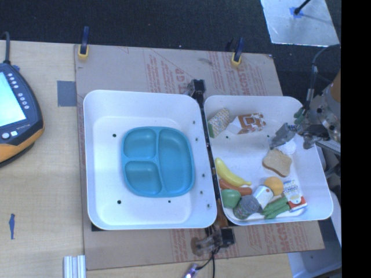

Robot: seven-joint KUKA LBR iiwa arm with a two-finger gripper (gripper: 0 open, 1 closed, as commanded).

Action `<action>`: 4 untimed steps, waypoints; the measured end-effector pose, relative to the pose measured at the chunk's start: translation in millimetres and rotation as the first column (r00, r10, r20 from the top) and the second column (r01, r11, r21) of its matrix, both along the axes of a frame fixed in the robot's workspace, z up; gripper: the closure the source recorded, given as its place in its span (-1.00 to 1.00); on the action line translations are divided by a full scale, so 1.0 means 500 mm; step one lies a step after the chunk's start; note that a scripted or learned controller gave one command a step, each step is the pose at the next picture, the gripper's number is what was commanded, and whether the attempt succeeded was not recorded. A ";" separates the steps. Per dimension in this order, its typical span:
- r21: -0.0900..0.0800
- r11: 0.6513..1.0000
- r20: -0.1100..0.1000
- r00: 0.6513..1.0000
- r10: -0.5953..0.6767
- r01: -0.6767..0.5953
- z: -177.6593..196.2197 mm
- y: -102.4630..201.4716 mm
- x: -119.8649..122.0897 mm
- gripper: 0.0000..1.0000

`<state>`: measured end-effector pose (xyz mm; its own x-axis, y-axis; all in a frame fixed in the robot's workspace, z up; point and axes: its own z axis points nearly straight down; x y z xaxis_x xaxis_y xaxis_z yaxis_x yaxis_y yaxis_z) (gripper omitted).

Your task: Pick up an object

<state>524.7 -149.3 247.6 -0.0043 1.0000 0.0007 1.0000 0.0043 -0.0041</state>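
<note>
At the frame's right, the tool (288, 134) is poised above the bread slice (277, 163); its opening cannot be told. A descent is judged next.

I see faint red printed lettering repeated on the brown cardboard sheet (174, 68) under the two bins, but I cannot make out the words. The brown-and-white packet (251, 123) at the far side of the right bin (317, 165) carries a printed label that I cannot read. The small packet (291, 191) near its right corner shows red markings, also illegible.
</note>
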 end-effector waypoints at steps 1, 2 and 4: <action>-0.001 1.000 -0.003 1.000 0.000 0.000 -0.139 -0.063 0.078 -1.00; 0.000 1.000 0.002 1.000 -0.001 0.001 -0.135 -0.011 0.263 -1.00; 0.000 1.000 0.002 1.000 0.001 -0.001 -0.026 0.210 0.141 -1.00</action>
